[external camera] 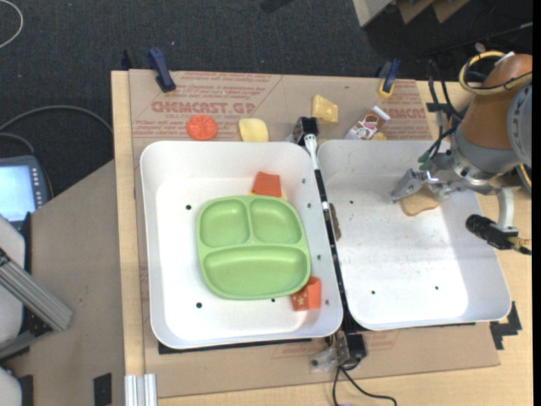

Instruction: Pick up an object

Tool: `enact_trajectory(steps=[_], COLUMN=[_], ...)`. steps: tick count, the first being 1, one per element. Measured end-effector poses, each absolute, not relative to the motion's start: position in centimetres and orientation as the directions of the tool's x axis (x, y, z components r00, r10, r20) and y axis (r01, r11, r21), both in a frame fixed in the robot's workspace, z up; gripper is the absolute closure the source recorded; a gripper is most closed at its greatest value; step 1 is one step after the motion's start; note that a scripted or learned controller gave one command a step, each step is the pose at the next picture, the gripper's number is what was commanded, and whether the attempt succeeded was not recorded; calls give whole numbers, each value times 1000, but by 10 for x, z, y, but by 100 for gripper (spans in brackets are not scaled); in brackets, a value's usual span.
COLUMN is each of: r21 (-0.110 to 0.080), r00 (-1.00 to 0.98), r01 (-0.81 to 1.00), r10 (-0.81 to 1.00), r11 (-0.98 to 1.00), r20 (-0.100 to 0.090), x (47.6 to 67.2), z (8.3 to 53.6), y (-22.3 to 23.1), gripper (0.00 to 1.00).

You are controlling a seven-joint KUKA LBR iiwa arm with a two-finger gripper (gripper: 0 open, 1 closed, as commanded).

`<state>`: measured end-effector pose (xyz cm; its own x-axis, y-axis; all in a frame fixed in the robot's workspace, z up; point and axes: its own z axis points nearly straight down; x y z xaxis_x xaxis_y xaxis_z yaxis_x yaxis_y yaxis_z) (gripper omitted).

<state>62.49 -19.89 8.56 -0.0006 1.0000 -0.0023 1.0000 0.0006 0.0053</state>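
Note:
A tan, bread-like piece (420, 204) lies in the right white bin (406, 286), near its upper right part. My gripper (414, 188) hangs low directly over it, at its upper edge, with the grey and orange arm (490, 117) reaching in from the right. I cannot tell whether the piece is touched or lifted. In the left white bin (165, 227) sits a green divided plate (252, 247). One orange-red block (266, 184) lies above the plate and another (308, 294) at its lower right corner.
On the cardboard behind the bins lie a red disc (201, 127), a pale yellow piece (253, 129), a yellow wedge (325, 108), a small wrapper (366, 125) and a black object (305, 128). Blue clamps (161, 68) hold the board's far edge.

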Motion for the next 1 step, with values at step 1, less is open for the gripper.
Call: enact_trajectory(steps=[1], r21=[13], r00=[-2], r01=[1000], r10=[1000], r11=[2], r20=[-4], x=[628], z=[100], y=[-199], gripper=[100])
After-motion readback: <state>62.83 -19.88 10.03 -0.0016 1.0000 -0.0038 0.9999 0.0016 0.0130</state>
